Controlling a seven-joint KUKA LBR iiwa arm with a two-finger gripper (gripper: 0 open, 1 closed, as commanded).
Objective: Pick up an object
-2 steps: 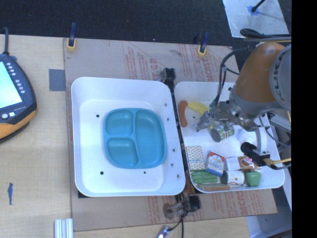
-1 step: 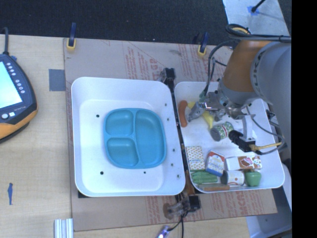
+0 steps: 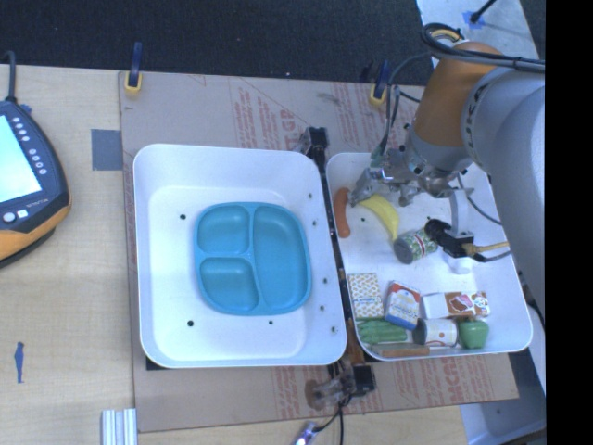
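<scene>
My gripper [image 3: 382, 191] hangs low over the far left part of the right bin [image 3: 519, 336], with the orange-banded wrist [image 3: 449, 95] above it. Its fingers stand apart, open, just over the upper end of a yellow banana [image 3: 384, 218]. Nothing sits between the fingers. A red sausage [image 3: 341, 213] lies left of the banana along the bin wall. A small green and silver can [image 3: 415, 246] lies on its side to the banana's right.
Packed along the right bin's near side are a cracker box [image 3: 364, 295], a small carton [image 3: 403, 305], green items [image 3: 378, 332] and a green fruit [image 3: 473, 334]. The left bin [image 3: 167, 332] holds a blue divided plate [image 3: 252, 256]. A control pendant [image 3: 23, 174] lies at far left.
</scene>
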